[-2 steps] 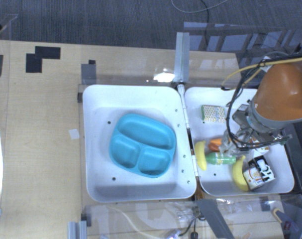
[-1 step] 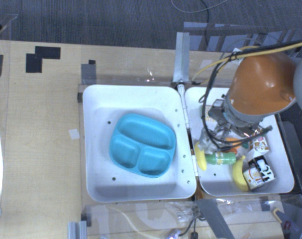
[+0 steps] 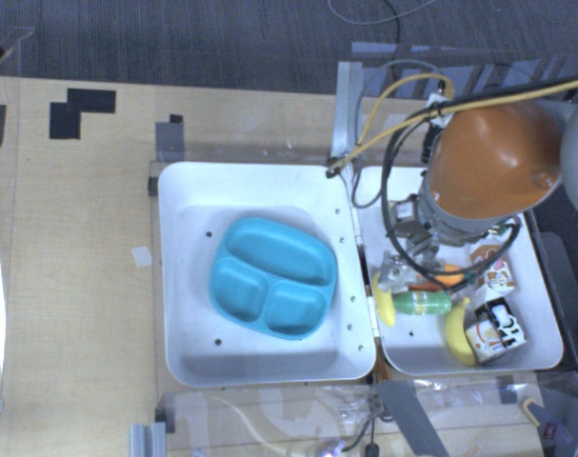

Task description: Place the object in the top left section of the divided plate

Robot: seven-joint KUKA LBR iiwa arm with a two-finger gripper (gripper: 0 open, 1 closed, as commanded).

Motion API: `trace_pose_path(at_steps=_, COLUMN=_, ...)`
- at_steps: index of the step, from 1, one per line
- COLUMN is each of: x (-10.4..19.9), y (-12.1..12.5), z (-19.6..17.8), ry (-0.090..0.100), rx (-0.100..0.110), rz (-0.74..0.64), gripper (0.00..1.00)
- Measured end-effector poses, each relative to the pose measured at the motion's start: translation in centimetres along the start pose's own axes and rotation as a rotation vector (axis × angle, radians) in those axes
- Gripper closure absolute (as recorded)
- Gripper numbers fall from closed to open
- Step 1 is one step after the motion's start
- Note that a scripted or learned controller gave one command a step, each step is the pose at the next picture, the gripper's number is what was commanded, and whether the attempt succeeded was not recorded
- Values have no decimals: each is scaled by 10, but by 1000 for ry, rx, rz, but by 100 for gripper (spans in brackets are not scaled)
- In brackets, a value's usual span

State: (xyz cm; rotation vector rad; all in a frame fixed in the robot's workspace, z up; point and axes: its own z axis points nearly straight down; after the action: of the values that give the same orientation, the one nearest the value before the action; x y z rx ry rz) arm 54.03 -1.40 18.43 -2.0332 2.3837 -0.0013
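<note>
Divided plate (image 3: 272, 277): blue plastic, rounded, three sections, one long section along its upper right side and two smaller ones along its lower left side. Lies flat near the middle of the left shallow white bin (image 3: 189, 208), centre of the frame, tilted slightly clockwise. All three sections look bare.

Right shallow white bin (image 3: 546, 341): sits just beside the left bin, sharing a raised divider, lower right of the frame. Contents, clustered at its lower middle:
- Green and yellow plastic bottle (image 3: 417, 304), lying on its side, yellow cap end toward the divider.
- Yellow rounded object (image 3: 457, 331), banana-like, just right of the bottle and touching the carton.
- Black and white printed carton (image 3: 498, 327), tilted, at the bin's lower right.
- White card with orange print (image 3: 498, 267), partly under the arm, right of centre.
- Small orange item (image 3: 444, 277), just above the bottle; shape too hidden to tell.

Arm (image 3: 493, 160): grey body with a large orange dome, reaching in from the right of the frame, over the upper half of the right bin. Yellow and black cables (image 3: 393, 127) loop around it.

Gripper (image 3: 403, 260): metal, hangs below the dome, directly above the bottle and orange item. Whether the fingers are open, closed or gripping anything cannot be told; cables and mount hide them.

Desk (image 3: 69, 255): pale wood surface, left of the frame, with black square markers (image 3: 79, 110) at upper left.
</note>
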Motion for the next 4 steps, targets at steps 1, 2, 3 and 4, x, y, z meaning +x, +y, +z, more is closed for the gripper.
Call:
trace_pose_path(at_steps=1, x=11, y=-23, z=0, ry=0, rx=-1, rz=-326, gripper=100)
trace_pose_path(at_steps=2, x=19, y=4, z=-55, ry=0, rx=1, rz=-597, gripper=100)
trace_pose_path(at_steps=3, x=-4, y=-41, z=-26, ry=-2, rx=-3, rz=-856, gripper=100)
trace_pose_path(at_steps=4, x=-31, y=-15, z=-93, ry=-2, rx=1, rz=-1273, gripper=100)
